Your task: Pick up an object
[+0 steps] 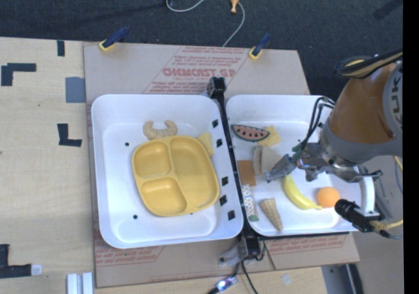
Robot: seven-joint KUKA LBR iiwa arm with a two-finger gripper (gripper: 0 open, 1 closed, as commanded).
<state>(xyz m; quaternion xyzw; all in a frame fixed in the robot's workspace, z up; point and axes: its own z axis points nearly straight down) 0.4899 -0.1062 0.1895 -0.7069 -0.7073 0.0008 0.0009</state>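
My gripper [283,169] hangs over the middle of the right bin [288,104], its dark fingers pointing left, with nothing seen between them. Just below and right of it lies a yellow banana [298,195], and an orange ball [327,196] sits beside the banana. A watermelon slice [251,133] lies at the bin's back left, with a small yellow piece [271,135] next to it. A beige wedge [267,158] and a brown block [246,171] lie left of the gripper. An ice-cream cone [272,213] rests near the front edge.
The left bin [108,155] holds a yellow divided plate [175,175] and a tan pretzel-like piece [160,129] behind it. A black divider [226,148] runs between the bins. The orange-banded arm [363,116] covers the right bin's right side.
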